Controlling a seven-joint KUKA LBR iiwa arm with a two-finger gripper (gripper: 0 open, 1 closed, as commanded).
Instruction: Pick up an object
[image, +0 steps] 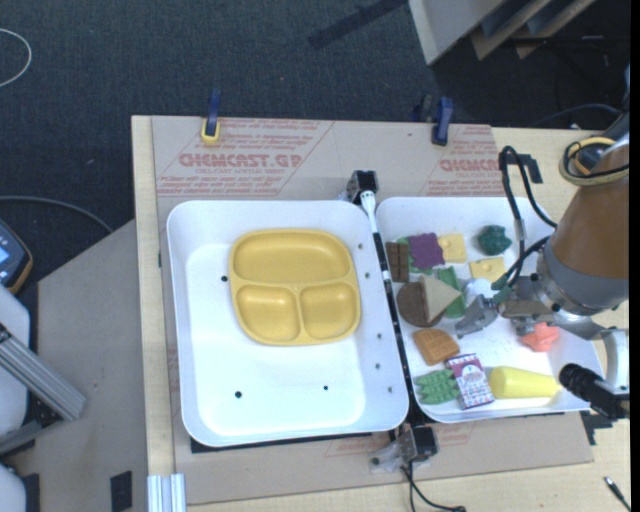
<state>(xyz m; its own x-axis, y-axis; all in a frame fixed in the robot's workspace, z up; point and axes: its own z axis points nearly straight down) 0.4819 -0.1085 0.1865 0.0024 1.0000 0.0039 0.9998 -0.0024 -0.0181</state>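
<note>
Two shallow white bins sit side by side on the bench. The left bin (200, 330) holds one yellow tray (295, 284) with three compartments (one long one on the far side, two smaller ones on the near side).

The right bin (430, 215) holds the loose pieces: one purple block (426, 249) beside a dark brown bar (398, 262), two pale yellow squares (452, 245) and (488, 267), one dark green lump (492, 239) at the far side, one brown round piece (412, 303) touching a cream wedge (438, 293), one tan cracker-like piece (436, 345), one green flat piece (434, 385), one small printed carton (470, 381), one yellow banana-like shape (522, 382) at the near edge, and one pink piece (541, 337) at the right.

The gripper (478, 312) hangs low over the middle of the right bin, just right of the cream wedge. Whether its fingers are apart or together cannot be told, and nothing can be seen clamped between them.
</note>
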